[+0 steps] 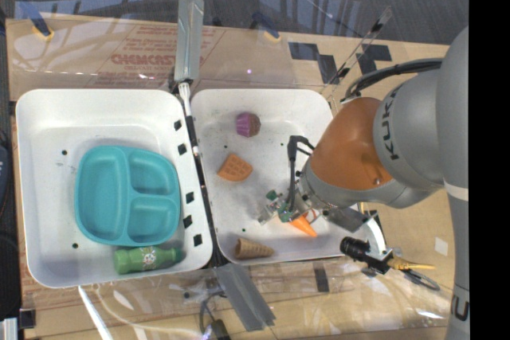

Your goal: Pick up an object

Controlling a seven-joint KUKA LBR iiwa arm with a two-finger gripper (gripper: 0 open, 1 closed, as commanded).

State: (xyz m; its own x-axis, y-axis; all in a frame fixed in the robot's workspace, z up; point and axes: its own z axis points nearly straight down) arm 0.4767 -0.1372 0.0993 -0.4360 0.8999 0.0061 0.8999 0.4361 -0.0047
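Gripper (285, 209): low in the right bin, near the front wall, reaching in from the right under the orange wrist band. Fingertip area is small and cluttered with dark and green parts.
Finger state: cannot tell, too small and partly hidden by the wrist.
Arm (414, 131): grey body with orange band covers the right bin's right side and hangs over the bench edge.
Carrot (303, 226): small orange cone-shaped piece, just beside the gripper on its right and slightly toward the front. Touching or not: cannot tell. Not seen between the fingers.
Waffle piece (235, 168): tan-orange wedge on the right bin floor, left of the gripper and apart from it.
Purple cupcake (248, 123): toward the back of the right bin, well apart from the gripper.
Cone (253, 249): brown ice-cream cone lying on its side by the right bin's front wall, left and in front of the gripper.
Right bin (209, 111): white, shallow, holds the four small items above.
Left bin (40, 115): white, shallow, side by side with the right one.
Teal tray (100, 195): three-compartment plate lying flat in the left bin.
Green bottle (145, 257): lying on its side in front of the tray, by the left bin's front wall.
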